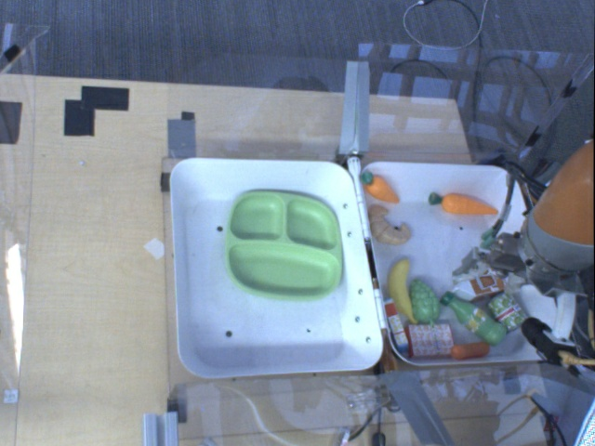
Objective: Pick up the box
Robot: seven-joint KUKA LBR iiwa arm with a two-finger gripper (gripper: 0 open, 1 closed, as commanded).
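A flat red-and-white box (pixel 429 339) lies at the front of the right bin (pixel 418 177), between a small red-capped bottle (pixel 395 326) and a red sausage-like piece (pixel 469 349). My gripper (pixel 485 260) hangs low over the right side of this bin, up and to the right of the box and apart from it. Just under the gripper sits a small brown-and-white packet (pixel 489 284); contact between them is unclear. The grey arm with its orange band (pixel 569 203) reaches in from the right edge.
The right bin also holds two carrots (pixel 380 188) (pixel 467 205), a tan pastry (pixel 389 228), a banana (pixel 400 288), a green bumpy fruit (pixel 424 301), a green bottle (pixel 472 314) and a green can (pixel 507 310). The left bin (pixel 195 277) holds a green divided plate (pixel 284 243).
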